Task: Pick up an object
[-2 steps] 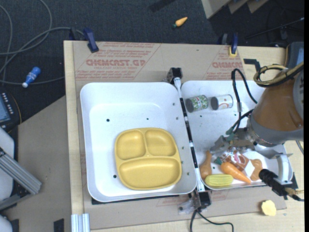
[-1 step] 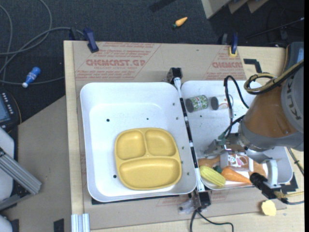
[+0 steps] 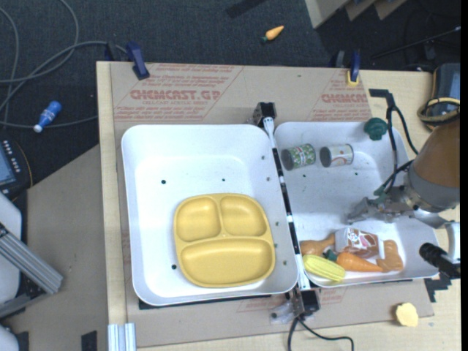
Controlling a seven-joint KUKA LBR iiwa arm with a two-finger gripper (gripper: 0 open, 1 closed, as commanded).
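Camera view, one yellow tray (image 3: 223,240) in left bin (image 3: 146,159), two cans (image 3: 299,156) in right bin (image 3: 322,196), pincer (image 3: 363,212) grip unclear

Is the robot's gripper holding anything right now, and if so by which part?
Nothing is held. The gripper sits over bare floor of the right white bin, apart from the toy food pile below it.

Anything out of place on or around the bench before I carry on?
Yes. A yellow piece lies on the bench outside the right bin, near its front corner. An orange piece and a blue bottle lie on the floor. Two cans lie on their sides in that bin.
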